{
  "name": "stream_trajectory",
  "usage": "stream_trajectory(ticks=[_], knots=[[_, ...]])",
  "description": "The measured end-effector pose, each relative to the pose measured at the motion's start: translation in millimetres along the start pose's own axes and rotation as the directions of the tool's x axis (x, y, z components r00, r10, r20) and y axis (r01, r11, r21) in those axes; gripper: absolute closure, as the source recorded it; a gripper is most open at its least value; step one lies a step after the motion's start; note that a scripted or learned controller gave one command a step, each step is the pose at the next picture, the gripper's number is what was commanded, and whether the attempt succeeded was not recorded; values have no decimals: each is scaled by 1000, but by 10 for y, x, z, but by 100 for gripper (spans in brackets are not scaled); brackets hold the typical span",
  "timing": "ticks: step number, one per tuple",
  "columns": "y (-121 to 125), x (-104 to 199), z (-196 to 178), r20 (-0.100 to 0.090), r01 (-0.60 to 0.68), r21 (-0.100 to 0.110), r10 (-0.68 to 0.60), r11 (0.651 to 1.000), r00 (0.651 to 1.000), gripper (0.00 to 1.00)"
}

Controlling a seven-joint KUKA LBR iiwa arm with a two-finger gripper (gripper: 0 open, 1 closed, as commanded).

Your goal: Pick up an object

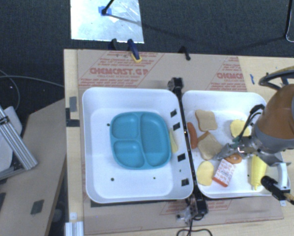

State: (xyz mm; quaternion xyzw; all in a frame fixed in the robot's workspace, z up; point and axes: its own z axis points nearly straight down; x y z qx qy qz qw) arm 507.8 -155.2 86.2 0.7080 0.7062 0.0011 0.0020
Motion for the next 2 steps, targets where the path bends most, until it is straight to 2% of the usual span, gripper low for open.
stream_trajectory(ticks=[1,2], knots=[[14,22,-92,-1,5,1,-5,1000,1000,100],[792,1031,-1044,-4,19,-13,-19,1000,1000,100]])
